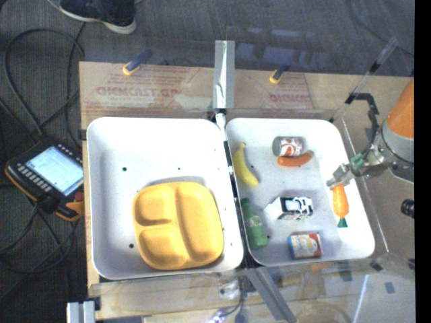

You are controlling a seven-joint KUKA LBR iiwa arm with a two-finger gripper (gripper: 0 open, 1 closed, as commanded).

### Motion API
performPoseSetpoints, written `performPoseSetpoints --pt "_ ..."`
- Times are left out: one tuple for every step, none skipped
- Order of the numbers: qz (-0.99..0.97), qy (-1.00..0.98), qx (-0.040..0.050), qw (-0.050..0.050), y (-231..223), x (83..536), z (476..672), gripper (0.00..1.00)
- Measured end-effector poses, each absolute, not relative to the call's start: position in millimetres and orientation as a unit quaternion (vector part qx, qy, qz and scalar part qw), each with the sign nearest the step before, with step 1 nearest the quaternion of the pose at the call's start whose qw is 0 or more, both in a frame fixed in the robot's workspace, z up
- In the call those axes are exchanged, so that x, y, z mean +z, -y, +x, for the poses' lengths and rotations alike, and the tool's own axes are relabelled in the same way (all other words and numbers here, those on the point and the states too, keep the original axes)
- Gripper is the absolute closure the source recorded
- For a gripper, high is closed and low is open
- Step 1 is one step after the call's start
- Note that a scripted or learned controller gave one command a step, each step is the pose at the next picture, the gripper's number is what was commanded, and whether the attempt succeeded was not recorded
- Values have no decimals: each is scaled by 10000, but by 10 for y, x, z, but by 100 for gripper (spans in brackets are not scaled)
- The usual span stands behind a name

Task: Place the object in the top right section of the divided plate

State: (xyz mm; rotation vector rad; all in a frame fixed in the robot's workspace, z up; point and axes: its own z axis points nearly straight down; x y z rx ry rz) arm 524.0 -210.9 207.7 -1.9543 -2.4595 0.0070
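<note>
Two white bins side by side here, so I'm using the yellow divided plate [178,223] as my anchor for everything. There's one plate, three sections, sitting in the left bin [108,147] toward its near edge, and nothing is lying on it.

Everything else is over in the right bin [323,130], to the right of the plate. I count seven items in there:
- one banana [245,167], closest to the plate, just up and to its right along the bin's left wall
- one green bottle [254,223] lying down, directly right of the plate
- one small can with a red and white label [289,145], further right and up
- one sausage [295,160], orange-red, touching the near side of that can
- one black and white toy car [295,207], right of the bottle
- one tin with a red label [305,245], right of the plate's near corner
- one toy carrot [340,202] with a green tip, farthest from the plate, by the bin's right wall

The gripper [340,175] comes in from the right and hovers just above the top end of the carrot. Can't honestly tell whether it's spread or closed, too small and blurry from this angle, and I don't see anything held in it.

One orange-edged handheld pendant [47,177] sits on the floor left of the plate, outside the bins
</note>
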Motion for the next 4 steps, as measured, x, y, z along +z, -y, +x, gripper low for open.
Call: performPoseSetpoints --pt "-6169 7870 -7 -59 1667 908 5768 100" --pt "-5086 8610 9 7 667 1831 5815 100" --pt "-5190 8548 9 -5 -312 2827 6199 100" --pt "-5478 8366 12 -3 -978 3168 5898 100"
